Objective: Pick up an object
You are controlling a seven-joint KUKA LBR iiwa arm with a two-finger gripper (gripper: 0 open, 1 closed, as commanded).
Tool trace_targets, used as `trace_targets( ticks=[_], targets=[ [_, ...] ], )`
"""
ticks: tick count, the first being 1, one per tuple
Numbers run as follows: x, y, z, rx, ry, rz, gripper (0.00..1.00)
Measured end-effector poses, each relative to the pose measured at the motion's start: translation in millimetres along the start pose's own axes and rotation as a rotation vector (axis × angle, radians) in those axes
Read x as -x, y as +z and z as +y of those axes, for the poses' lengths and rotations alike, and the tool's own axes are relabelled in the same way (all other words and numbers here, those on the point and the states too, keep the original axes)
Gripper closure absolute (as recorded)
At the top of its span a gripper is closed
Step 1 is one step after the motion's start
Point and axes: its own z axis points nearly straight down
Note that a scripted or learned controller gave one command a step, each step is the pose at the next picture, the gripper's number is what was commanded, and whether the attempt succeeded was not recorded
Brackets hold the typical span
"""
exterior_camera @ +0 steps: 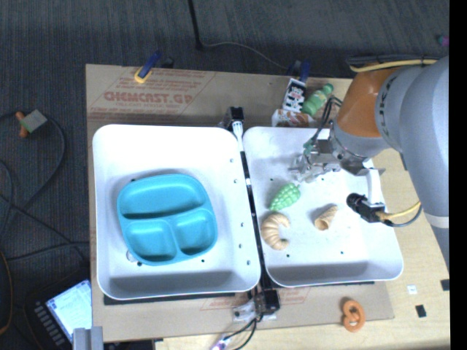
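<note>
The right bin (pixel 379 265) holds a green ridged toy (pixel 285 196), a tan croissant-shaped toy (pixel 275 229) in front of it, and a small tan shell-like piece (pixel 325 215) to the right. My gripper (pixel 308 168) hangs low over the bin's back middle, above and to the right of the green toy. Nothing shows between its fingers.
The left bin (pixel 109 152) holds a blue divided tray (pixel 166 217). Behind the right bin stand a small carton and a green item (pixel 315 100). An orange ring (pixel 353 313) lies on the bench in front. Clips sit at the board's back edge.
</note>
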Motion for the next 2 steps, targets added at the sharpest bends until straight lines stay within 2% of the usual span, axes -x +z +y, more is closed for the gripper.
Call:
trace_targets(
  ticks=[1,2],
  targets=[
    [0,0,0,-0.001,0.0,0.0,0.0],
    [-28,14,22,-0.015,-0.001,0.01,0.0]
  ],
)
